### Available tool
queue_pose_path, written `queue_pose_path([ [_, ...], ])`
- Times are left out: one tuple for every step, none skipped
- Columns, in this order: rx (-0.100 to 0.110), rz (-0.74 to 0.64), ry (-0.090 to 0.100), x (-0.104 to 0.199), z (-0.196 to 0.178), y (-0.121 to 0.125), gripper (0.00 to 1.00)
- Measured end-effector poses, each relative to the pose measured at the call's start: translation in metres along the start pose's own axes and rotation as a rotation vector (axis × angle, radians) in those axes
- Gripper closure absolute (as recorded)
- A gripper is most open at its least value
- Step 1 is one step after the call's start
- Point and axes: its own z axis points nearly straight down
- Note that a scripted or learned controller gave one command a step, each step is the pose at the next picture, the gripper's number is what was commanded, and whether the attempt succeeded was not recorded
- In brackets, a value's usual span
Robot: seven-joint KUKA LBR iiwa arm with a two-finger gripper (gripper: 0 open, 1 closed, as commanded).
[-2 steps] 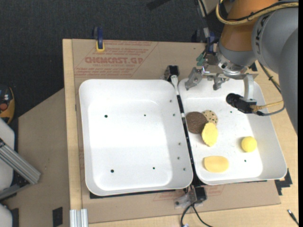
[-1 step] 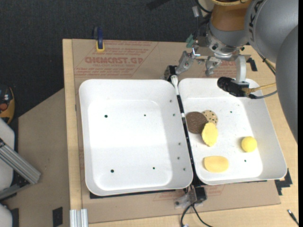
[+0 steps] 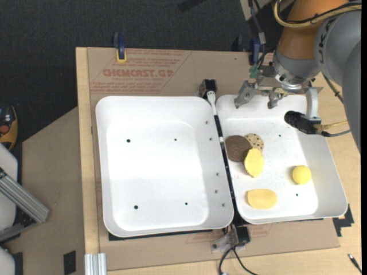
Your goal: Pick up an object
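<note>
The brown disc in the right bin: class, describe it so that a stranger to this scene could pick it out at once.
Find the right-hand white bin, then its left wall beside the divider. The brown disc lies there, touching a speckled cookie and a yellow piece. It is the one dark, plain brown item among yellow and speckled ones.

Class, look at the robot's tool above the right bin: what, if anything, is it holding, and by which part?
Nothing is held. The tool hangs open over the right bin's far edge, with nothing between its fingers.

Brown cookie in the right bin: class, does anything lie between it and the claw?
Nothing visible does. The claw hangs over the right bin's far end, and bare white floor separates it from the brown cookie.
</note>
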Motion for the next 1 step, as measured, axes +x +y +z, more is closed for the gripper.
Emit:
queue_pose_path([
  [-0.005,-0.01,0.002,0.041,-0.0043,0.0014,0.0],
])
